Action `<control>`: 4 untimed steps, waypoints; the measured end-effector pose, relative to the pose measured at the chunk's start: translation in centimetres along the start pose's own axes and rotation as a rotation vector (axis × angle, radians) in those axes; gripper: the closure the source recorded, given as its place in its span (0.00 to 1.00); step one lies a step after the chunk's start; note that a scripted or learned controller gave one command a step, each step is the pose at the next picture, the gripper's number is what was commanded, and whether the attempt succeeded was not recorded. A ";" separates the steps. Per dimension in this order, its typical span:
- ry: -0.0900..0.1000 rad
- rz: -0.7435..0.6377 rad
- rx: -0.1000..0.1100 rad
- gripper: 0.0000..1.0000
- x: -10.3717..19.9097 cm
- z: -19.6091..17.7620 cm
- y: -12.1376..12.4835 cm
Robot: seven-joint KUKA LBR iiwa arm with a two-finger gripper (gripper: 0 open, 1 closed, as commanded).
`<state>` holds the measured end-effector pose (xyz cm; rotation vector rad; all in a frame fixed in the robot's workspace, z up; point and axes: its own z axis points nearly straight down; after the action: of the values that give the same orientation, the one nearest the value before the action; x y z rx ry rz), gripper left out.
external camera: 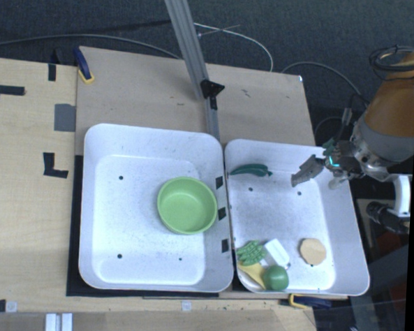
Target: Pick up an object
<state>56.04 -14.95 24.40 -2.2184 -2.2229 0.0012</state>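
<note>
Camera view: one fixed look down at a slant on the counter (148, 102) and its two white bins side by side

Left bin (107, 190): shallow and white; it holds a light green bowl (186, 205), upright, lying right of the bin's middle and close to the wall shared with the other bin

Right bin (343, 225): shallow and white; several small things lie in it, most of them in the near part

Dark green piece (250, 170): long and slightly curved; it lies in the far left corner of the right bin, just beside the shared wall

Tan round piece (313, 251): flat and disc-like; it lies alone toward the near right of the right bin, apart from the cluster

Near-left cluster: a ridged green piece (250, 253), a white block (277, 252), a yellow piece (253, 274) and a green ball (275, 278) lie close together, some touching; how they overlap is hard to tell

Arm (390, 116): grey with an orange band; it reaches in from the right, over the far right edge of the right bin

Pincer (306, 174): it hangs over the far right part of the right bin, well apart from the cluster and from the tan round piece; nothing shows between its tips; whether they are spread or pressed together I cannot tell
</note>
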 end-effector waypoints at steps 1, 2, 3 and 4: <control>0.000 0.001 0.007 0.00 -0.3 6.4 -0.1; 0.000 0.001 0.005 0.00 -0.6 11.0 -0.7; -0.002 0.000 -0.001 0.00 -0.5 15.7 -0.7; 0.000 0.000 -0.002 1.00 -0.5 14.4 -0.6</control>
<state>55.40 -15.42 9.97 -2.2193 -2.2237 -0.0005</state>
